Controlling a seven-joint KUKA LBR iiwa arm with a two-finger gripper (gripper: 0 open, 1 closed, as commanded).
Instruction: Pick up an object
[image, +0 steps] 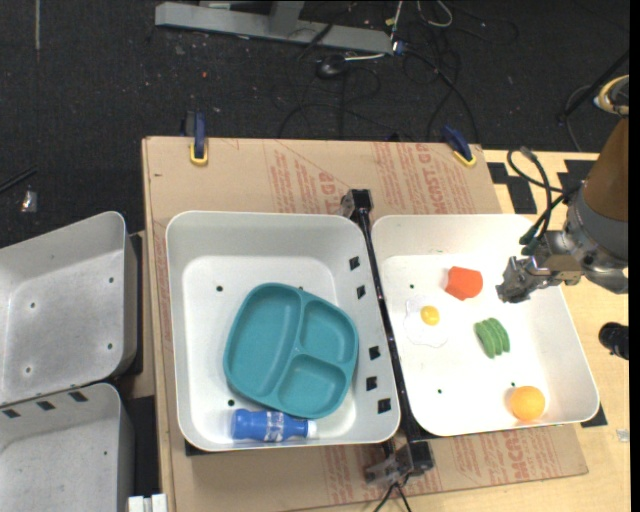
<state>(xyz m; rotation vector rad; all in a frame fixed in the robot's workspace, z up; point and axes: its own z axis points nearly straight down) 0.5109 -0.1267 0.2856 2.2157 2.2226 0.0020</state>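
Here, dark two-finger gripper (516, 281) poised over right shallow white bin (570, 340), just right of orange-red plastic block (464, 283); finger state impossible to tell.
Also in right bin: toy fried egg (428, 322), ridged green plastic piece (491, 336), orange ball (526, 402). In left white bin (190, 300): teal divided plate (291, 349), blue bottle (268, 427).

Two shallow white bins on the bench: left bin (190, 300) and right bin (560, 330). In the left bin, two things: one teal divided plate (291, 349) and one blue bottle (268, 426). In the right bin, four things: one red-orange block (463, 282), one toy fried egg (427, 324), one green ridged piece (491, 337), one orange ball (526, 402). Two blue clamps: (198, 138) and (459, 143).
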